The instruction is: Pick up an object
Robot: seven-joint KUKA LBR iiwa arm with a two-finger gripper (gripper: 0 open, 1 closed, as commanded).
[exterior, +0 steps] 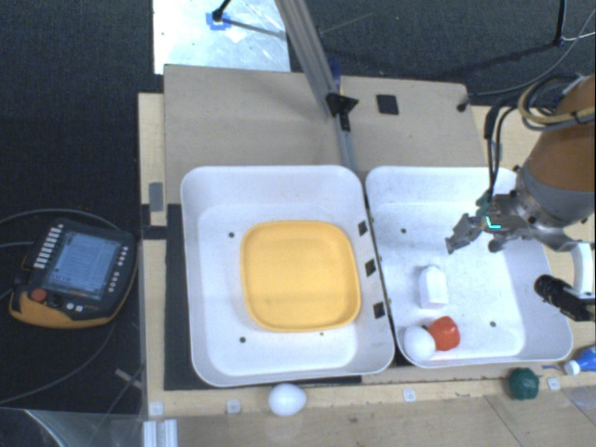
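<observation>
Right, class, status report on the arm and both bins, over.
End effector above right bin, nothing between its fingers. White block, orange piece, white ball lie loose below it. Yellow plate in left bin. Path clear.

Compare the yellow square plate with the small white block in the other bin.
The yellow square plate is far larger than the small white block. The plate is flat and shallow with rounded corners; the block is chunkier. The plate lies in the left bin, the block in the right bin. Both rest untouched by the gripper.
</observation>
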